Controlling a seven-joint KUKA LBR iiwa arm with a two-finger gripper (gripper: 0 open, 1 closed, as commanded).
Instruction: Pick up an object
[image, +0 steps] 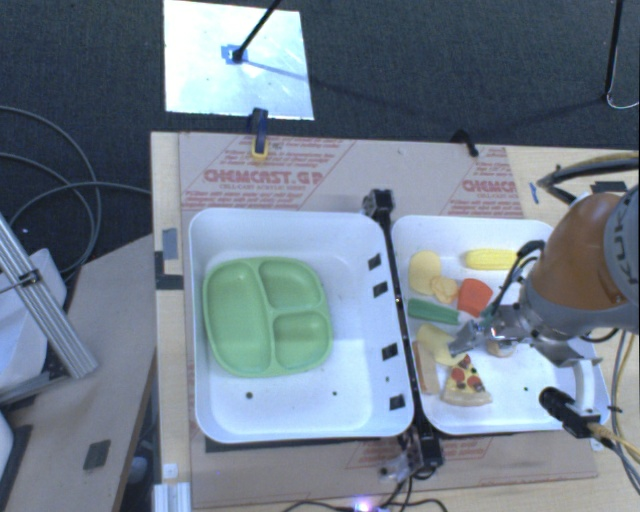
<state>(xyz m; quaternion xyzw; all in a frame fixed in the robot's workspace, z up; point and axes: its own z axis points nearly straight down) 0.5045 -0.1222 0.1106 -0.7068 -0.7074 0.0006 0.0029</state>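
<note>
The right bin (520, 415) holds several toy foods: a yellow corn cob (490, 259), a pale yellow piece (426, 267), an orange piece (444, 290), a red piece (474, 296), a green stick (432, 312), a pale wedge (433, 347) and a pizza slice (466, 381). My gripper (470, 337) hangs low over the middle of this bin, just right of the green stick and above the pizza slice. Nothing can be seen held in it.
The left bin (240, 415) carries a green divided plate (267, 314). A black divider with clips (392, 310) runs between the bins. The arm's orange band (585, 255) and grey wrist cover the right bin's right side. Cables lie at the right edge.
</note>
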